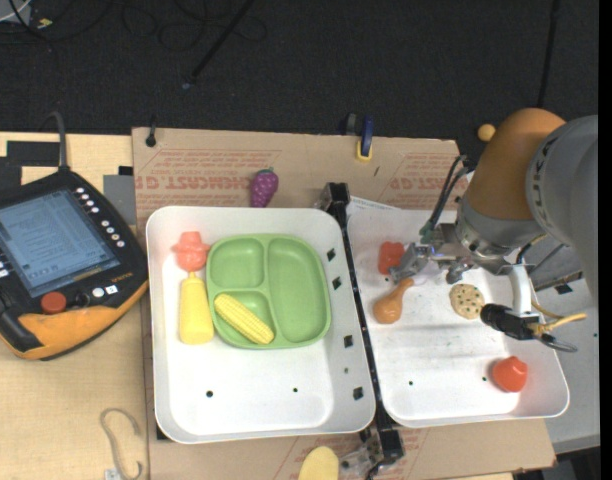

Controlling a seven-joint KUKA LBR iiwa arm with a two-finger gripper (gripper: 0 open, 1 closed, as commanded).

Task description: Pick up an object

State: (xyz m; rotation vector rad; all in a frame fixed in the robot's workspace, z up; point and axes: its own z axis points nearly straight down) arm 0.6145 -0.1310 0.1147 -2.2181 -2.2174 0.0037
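In the right bin (456, 398) lie a brown chicken drumstick (390, 304), a small red piece (389, 257), a round cookie (467, 300) and a red tomato (508, 373). My gripper (436, 264) hangs low over the upper middle of this bin, open, with nothing between its fingers. The drumstick's thin end points up at the gripper's left finger (416, 261); whether they touch I cannot tell. The cookie lies just below and right of the gripper.
The left bin (246, 398) holds a green divided plate (268, 288) with a corn cob (244, 319), beside a yellow bottle (194, 309) and a pink toy (190, 251). A teach pendant (56, 258) lies at far left. A purple toy (264, 186) sits behind the bins.
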